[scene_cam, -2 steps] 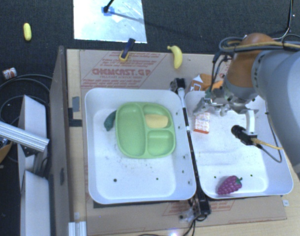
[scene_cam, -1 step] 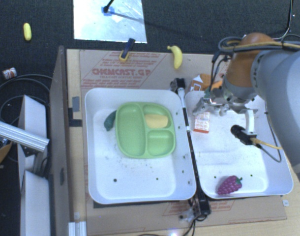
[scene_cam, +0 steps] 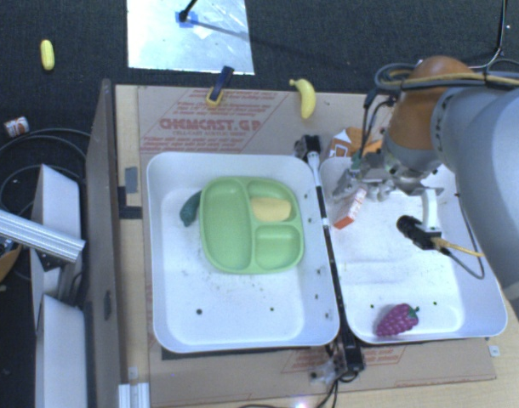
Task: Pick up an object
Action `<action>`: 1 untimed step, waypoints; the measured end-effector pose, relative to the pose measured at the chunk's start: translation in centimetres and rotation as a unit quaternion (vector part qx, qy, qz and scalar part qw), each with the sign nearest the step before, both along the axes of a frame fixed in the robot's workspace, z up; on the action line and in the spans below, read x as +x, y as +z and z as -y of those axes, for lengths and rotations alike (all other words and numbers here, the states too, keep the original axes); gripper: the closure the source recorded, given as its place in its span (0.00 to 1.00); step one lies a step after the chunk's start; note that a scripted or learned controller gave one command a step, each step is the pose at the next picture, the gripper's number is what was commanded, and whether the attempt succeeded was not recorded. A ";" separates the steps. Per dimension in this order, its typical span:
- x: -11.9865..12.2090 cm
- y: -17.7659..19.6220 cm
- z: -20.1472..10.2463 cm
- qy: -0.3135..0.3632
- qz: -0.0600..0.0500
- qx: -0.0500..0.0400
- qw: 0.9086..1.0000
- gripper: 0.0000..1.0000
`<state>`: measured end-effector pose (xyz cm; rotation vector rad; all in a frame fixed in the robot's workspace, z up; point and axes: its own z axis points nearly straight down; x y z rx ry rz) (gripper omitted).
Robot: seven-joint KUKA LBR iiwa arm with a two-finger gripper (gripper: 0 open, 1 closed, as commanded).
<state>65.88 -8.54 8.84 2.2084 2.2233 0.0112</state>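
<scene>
the grey arm's jaws [scene_cam: 362,181], state unclear, are hovering over a small orange-and-white carton [scene_cam: 349,211] lying in the right white bin [scene_cam: 464,313], likely light, stiff, best pinched across its narrow sides.

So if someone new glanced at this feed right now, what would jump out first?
Probably the green tray in the left bin, with a yellow item in its upper right compartment. Next, the grey arm over the right bin, its gripper low near the bin's upper left corner. Then the purple grapes near that bin's front edge.
</scene>
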 end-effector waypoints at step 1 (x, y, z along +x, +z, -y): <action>-0.1 0.9 0.1 0.001 -0.001 0.000 1.000 1.00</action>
